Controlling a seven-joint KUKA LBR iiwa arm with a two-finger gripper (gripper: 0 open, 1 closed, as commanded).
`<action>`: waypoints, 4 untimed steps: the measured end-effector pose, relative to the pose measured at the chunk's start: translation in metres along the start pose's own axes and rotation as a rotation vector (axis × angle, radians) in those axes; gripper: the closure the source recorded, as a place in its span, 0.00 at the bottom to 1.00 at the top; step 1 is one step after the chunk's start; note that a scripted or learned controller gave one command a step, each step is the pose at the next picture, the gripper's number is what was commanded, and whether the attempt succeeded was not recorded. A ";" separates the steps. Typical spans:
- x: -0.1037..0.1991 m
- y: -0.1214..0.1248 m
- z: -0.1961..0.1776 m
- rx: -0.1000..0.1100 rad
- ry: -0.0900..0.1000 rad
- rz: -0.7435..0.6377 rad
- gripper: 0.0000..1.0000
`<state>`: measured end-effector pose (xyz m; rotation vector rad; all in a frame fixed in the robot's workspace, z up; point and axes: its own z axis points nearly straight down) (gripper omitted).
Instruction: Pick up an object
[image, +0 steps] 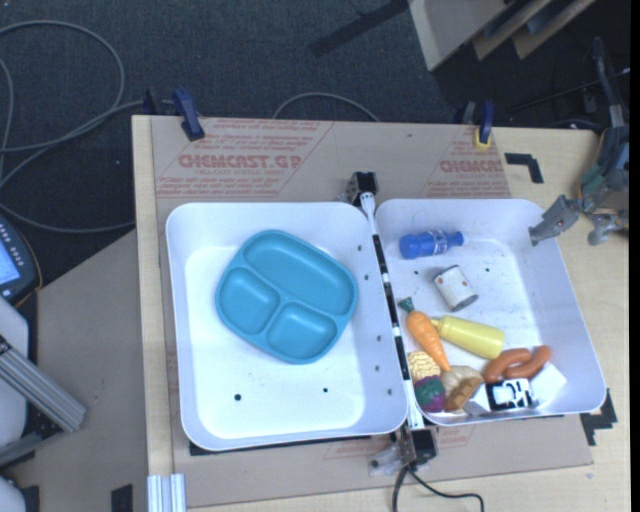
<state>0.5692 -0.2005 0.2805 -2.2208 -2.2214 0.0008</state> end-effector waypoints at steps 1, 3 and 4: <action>0.080 -0.007 0.089 0.007 0.004 -0.006 0.00; 0.087 -0.053 0.185 -0.009 -0.002 0.000 1.00; 0.143 0.016 0.089 -0.016 0.000 -0.009 1.00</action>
